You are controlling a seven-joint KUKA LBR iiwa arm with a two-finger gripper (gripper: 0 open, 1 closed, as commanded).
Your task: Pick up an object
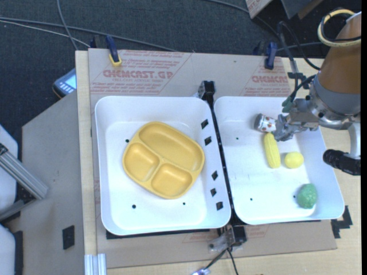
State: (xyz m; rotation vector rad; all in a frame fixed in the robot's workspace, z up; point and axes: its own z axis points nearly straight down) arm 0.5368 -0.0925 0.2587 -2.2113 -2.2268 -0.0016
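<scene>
Right bin [246,208]: gripper [282,132] just above yellow corn [272,150], near can [264,122].

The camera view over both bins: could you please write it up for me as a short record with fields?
left bin: holds a yellow divided plate
right bin: holds a yellow corn cob, a yellow lemon, a green broccoli piece and a small can
gripper: low over the right bin, just right of the small can and above the yellow corn cob
grasp: cannot tell
</scene>
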